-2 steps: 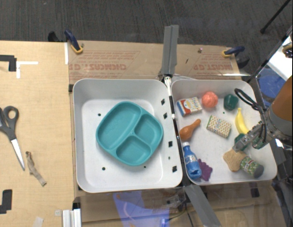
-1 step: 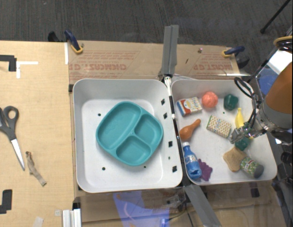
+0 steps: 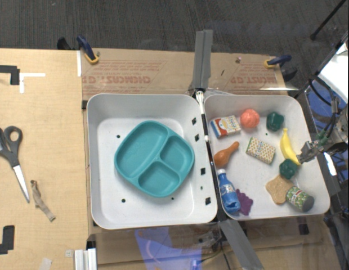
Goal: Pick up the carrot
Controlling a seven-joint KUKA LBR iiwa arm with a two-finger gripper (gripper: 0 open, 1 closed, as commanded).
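While the orange plastic carrot lies at the right white bin's left wall, the gripper hovers opposite, its state indiscernible.

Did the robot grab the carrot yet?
Not yet. The carrot lies in the right bin, near its left wall, with nothing touching it. The gripper is over the bin's right side, by the banana, well away from the carrot. Nothing looks done so far. The arm must cross the bin to the carrot, grasp it and lift it.
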